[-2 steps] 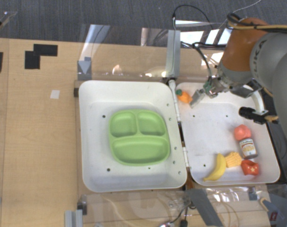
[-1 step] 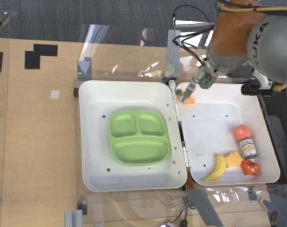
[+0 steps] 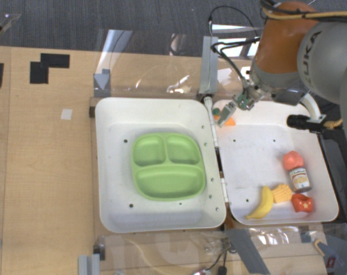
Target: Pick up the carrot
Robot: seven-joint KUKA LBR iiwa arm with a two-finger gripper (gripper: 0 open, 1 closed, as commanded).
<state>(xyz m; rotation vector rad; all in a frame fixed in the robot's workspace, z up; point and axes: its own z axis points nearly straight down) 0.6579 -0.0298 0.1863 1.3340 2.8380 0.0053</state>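
End effector [image 3: 244, 100] over right bin's [image 3: 328, 211] far-left corner; grip state unclear; carrot [image 3: 224, 116] just beside, lower-left.

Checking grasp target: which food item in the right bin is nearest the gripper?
The carrot, orange with green top, at the bin's back-left corner beside the gripper; the rest cluster at the front.

A light wooden tabletop [image 3: 42, 171] carries two shallow white bins touching side by side: the left bin [image 3: 113, 211] mid-frame, the right bin [image 3: 248, 159] toward the right.
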